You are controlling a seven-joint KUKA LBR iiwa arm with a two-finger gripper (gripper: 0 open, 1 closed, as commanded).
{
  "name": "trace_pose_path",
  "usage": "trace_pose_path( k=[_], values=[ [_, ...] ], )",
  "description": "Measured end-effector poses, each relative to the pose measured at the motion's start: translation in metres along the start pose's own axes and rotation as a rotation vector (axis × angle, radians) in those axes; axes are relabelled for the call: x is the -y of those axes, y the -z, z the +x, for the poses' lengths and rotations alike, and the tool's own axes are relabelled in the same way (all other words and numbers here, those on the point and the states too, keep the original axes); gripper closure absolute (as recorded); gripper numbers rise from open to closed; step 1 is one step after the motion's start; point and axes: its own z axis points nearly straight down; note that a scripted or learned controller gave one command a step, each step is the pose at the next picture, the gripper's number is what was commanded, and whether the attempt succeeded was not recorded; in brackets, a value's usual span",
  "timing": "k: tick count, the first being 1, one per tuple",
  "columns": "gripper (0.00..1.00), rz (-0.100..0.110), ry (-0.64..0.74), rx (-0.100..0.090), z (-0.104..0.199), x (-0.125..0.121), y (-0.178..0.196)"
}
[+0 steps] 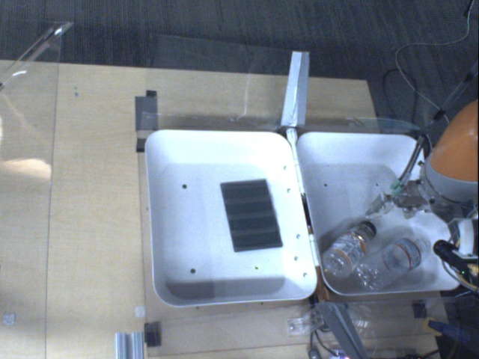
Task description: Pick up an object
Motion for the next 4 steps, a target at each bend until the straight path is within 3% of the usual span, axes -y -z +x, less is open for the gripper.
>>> trace_pose_path(
  k=[1, 2, 3, 4],
  values=[
    [0.00, -0.006, -0.021, 0.001, -0.004, -0.127, -0.008],
    [0.00, -0.003, 0.135, 0.000, 0.009, -0.037, -0.005],
    [0.00, -0.009, 0.101, 0.002, 0.046, 0.054, -0.009],
    [1.00, -0.019, 0.101, 0.004, 0.046, 0.051, 0.003]
  ],
)
